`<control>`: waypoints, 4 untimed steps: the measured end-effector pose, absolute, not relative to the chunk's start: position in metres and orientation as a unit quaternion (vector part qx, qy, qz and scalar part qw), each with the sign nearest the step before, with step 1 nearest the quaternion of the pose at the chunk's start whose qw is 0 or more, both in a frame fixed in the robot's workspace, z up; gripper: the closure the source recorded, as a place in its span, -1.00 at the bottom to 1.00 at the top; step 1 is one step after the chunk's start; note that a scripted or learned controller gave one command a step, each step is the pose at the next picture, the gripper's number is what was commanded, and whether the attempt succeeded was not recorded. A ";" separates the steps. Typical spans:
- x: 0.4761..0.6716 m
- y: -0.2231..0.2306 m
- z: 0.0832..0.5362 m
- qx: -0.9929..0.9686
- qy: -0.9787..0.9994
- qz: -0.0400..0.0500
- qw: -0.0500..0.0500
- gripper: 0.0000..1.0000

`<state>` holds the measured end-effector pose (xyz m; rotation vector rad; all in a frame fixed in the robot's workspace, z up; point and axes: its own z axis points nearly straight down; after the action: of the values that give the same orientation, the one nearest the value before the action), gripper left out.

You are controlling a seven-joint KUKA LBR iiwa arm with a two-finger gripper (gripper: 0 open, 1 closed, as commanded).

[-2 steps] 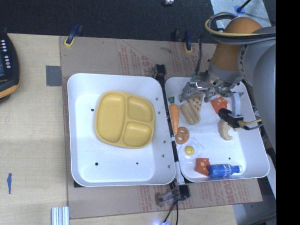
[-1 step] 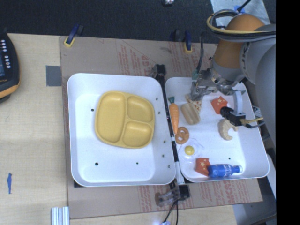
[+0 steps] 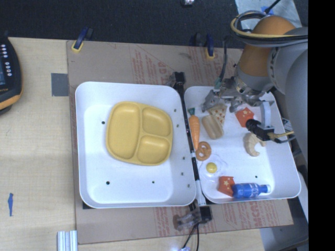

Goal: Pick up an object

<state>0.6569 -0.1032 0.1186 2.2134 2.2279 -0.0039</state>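
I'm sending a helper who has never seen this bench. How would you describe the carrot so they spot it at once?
Look at the right-hand white bin, the one crowded with small things. Along its left wall, beside the seam with the other bin, lies the carrot, pointing lengthwise down that wall. It is the long, thin, orange, tapering piece, above the round pretzel.

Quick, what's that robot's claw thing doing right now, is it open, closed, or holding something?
Tool: low over the right bin, at the far end by a tan wedge-shaped piece; open or closed cannot be told, and nothing visibly held.
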 end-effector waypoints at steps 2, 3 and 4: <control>0.657 -0.104 0.129 0.704 0.710 -0.001 0.002 -1.00; 0.656 -0.093 0.108 0.705 0.709 -0.002 -0.002 -1.00; 0.657 -0.095 0.103 0.705 0.709 -0.002 -0.001 -1.00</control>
<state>0.6567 -0.0950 0.1031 2.2173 2.2274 -0.0059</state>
